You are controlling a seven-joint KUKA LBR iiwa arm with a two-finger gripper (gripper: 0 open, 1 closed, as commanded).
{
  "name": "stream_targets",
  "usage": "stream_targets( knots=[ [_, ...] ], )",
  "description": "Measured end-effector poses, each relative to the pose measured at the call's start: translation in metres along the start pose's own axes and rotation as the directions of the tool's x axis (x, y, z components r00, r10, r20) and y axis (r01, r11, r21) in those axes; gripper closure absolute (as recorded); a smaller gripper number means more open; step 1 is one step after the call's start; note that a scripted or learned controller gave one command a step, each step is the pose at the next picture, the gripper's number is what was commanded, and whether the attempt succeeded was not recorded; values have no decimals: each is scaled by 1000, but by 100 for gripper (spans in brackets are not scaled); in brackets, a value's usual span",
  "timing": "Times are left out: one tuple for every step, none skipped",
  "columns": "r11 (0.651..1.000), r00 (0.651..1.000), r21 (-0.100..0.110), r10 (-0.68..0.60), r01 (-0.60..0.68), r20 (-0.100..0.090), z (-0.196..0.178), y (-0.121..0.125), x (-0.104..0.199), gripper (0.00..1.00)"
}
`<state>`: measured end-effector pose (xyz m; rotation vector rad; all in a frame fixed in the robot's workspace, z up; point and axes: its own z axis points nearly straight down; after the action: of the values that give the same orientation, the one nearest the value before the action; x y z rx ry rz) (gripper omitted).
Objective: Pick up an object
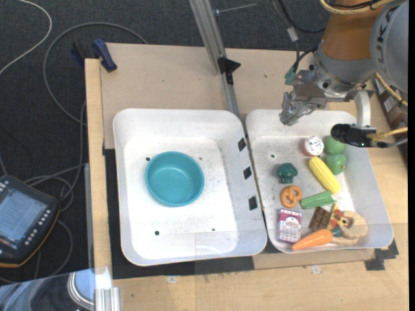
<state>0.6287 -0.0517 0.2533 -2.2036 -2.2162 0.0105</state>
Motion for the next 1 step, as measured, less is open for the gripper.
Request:
stream_targets(
  knots=[
    [1000, 1000, 4, 0, 0, 0, 1, -28, 58, 100]
  ],
)
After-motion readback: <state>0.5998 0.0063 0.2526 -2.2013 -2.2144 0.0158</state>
